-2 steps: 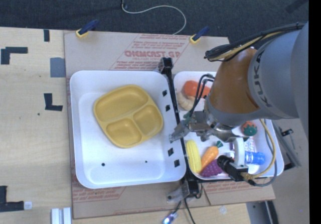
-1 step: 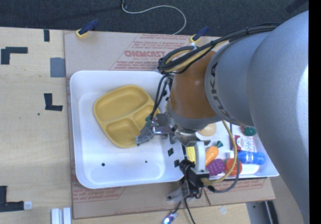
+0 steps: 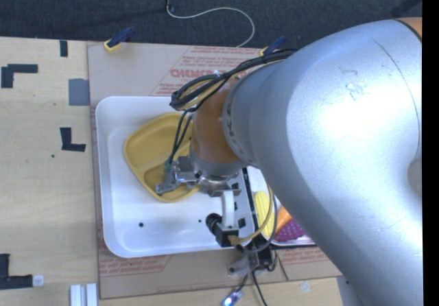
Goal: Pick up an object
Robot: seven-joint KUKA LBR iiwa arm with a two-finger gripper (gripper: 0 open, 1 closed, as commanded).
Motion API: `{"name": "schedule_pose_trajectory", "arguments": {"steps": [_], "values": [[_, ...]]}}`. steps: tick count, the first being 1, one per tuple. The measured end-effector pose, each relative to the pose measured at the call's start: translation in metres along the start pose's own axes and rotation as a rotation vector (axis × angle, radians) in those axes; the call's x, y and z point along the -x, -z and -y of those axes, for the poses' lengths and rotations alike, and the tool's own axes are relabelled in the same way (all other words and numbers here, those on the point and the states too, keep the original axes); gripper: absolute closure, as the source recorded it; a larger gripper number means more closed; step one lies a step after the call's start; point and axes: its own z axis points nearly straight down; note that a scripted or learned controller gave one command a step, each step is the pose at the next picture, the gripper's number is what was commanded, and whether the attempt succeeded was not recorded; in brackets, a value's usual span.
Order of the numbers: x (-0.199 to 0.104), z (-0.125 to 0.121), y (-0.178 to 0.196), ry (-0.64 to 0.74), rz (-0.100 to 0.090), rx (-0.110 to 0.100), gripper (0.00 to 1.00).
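A yellow bowl-shaped object lies in the left white bin, toward its back. The grey arm reaches in from the right and hangs over the bin. Its gripper sits at the bowl's near right rim, touching or just above it. The wrist and its cables hide the bowl's right side.
The right bin is mostly hidden under the arm; a yellow item and a purple item peek out there. Two small dark specks lie on the left bin's floor. Black cables hang over the bench front.
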Motion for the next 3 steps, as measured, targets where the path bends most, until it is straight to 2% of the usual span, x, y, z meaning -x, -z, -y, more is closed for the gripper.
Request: {"name": "schedule_pose_trajectory", "arguments": {"steps": [1, 2, 3], "values": [[0.015, 0.042, 0.004, -0.005, -0.005, 0.025, 0.0], [-0.049, 0.013, 0.015, -0.011, 0.005, 0.0, 0.0], [-0.026, 0.041, 0.004, -0.008, -0.005, 0.028, 0.0]]}}
